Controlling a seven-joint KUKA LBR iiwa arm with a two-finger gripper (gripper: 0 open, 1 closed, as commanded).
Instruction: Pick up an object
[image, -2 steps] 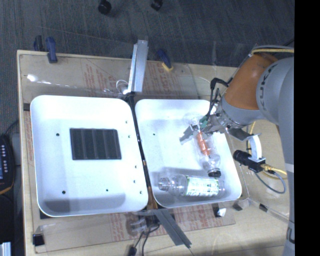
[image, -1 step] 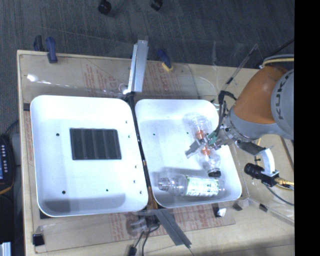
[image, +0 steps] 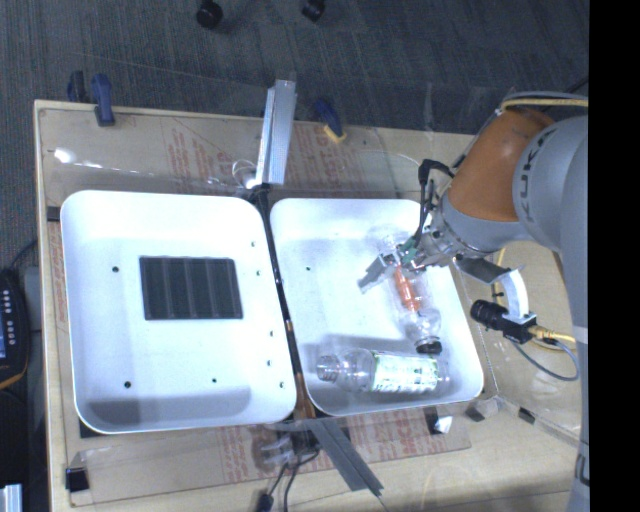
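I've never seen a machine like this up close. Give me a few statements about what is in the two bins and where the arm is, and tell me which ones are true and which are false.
1. The left bin holds a dark ribbed rectangular panel. True.
2. A clear plastic bottle with a green label stands upright in the right bin. False: it lies on its side along that bin's near edge.
3. The gripper is over the right bin. True.
4. A small clear bottle with orange contents lies in the left bin. False: it lies in the right bin, just beside the gripper.
5. The arm reaches into the left bin. False: it comes in from the right, over the right bin.
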